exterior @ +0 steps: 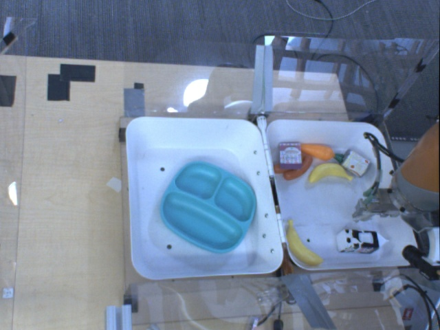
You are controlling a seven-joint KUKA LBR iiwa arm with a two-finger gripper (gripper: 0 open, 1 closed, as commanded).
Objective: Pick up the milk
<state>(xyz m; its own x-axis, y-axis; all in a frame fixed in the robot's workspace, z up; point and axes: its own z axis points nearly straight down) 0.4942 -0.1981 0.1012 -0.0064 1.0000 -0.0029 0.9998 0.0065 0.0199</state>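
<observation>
Right bin (323, 133): milk (359, 240) lying on its side near the front right corner; gripper (375, 208) hovering just above it, finger state impossible to tell; two bananas (328, 174) and a carrot (317, 151) resting nearby; left bin (148, 253) holding a blue divided plate (208, 206).

small milk carton (358, 240) — white with black cow patches, lying on its side, near the right bin's front right corner

The arm (419, 184) is grey, with an orange band above the wrist. Black cables loop beside it. Its end effector (375, 208) is thin grey metal.
</observation>
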